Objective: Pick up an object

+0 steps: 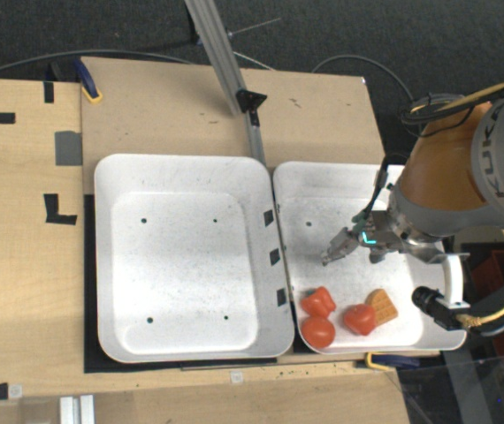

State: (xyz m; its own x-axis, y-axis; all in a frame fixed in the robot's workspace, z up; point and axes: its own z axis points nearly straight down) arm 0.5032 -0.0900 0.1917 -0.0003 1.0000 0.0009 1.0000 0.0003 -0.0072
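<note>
Two-finger gripper (333, 253), spread state indeterminate, hovers in right white bin (340, 184) above red rounded pieces (319, 316) clustered against front wall with tan waffle-textured block (382, 305); crowding risks missed grasp.

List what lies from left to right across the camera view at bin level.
Left bin → right bin → two red objects → gripper → third red object → tan waffle-like piece.
</note>
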